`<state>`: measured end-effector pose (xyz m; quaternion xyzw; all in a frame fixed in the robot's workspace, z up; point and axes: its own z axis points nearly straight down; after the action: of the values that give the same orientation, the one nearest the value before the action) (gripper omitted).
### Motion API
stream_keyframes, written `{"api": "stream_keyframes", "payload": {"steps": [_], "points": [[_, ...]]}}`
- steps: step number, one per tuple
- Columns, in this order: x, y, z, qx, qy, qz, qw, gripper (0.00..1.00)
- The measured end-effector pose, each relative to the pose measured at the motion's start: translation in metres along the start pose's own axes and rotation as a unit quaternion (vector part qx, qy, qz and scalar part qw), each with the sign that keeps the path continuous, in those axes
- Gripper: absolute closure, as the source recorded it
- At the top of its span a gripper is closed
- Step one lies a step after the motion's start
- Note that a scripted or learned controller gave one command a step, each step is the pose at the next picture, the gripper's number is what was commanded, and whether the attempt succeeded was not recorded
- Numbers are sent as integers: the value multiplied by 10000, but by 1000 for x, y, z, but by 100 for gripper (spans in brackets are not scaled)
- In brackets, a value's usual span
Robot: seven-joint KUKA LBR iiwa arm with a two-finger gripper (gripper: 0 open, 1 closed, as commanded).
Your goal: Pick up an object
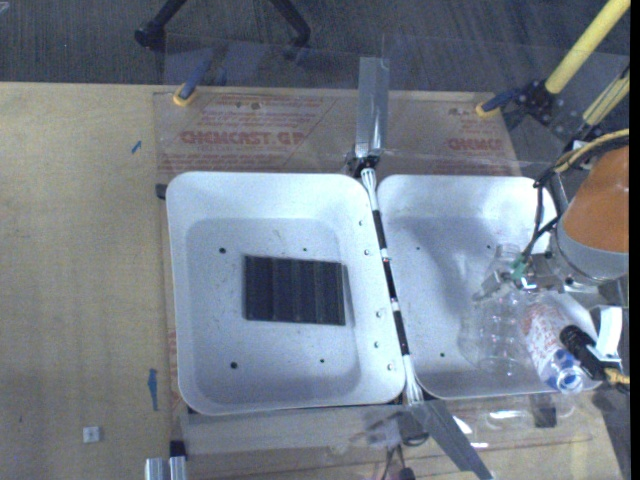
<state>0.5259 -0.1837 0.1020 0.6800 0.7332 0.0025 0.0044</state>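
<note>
A clear plastic bottle (pixel 505 328) with a blue cap (pixel 564 375) lies in the right bin (pixel 430 238), near its right front corner. My gripper (pixel 518 276) hangs over the bottle's far end, below the arm's orange band (pixel 603 208). How close it comes to the bottle is unclear. A black ridged rectangular block (pixel 295 290) lies flat in the middle of the left bin (pixel 200 268).
A metal divider post (pixel 371 118) stands behind the seam between the bins. Clamps and yellow-handled tools (pixel 590 38) sit at the back right. Cables (pixel 545 208) run along the arm over the right bin's far right edge.
</note>
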Motion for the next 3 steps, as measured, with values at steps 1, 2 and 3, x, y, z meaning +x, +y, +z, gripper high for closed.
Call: {"api": "stream_keyframes", "payload": {"steps": [1,2,3], "points": [[-34,61,4,-63,57,517,9986,0],[-16,24,3,-133,9,-675,9976,0],[-6,-6,3,-125,-37,-1502,9886,0]]}}
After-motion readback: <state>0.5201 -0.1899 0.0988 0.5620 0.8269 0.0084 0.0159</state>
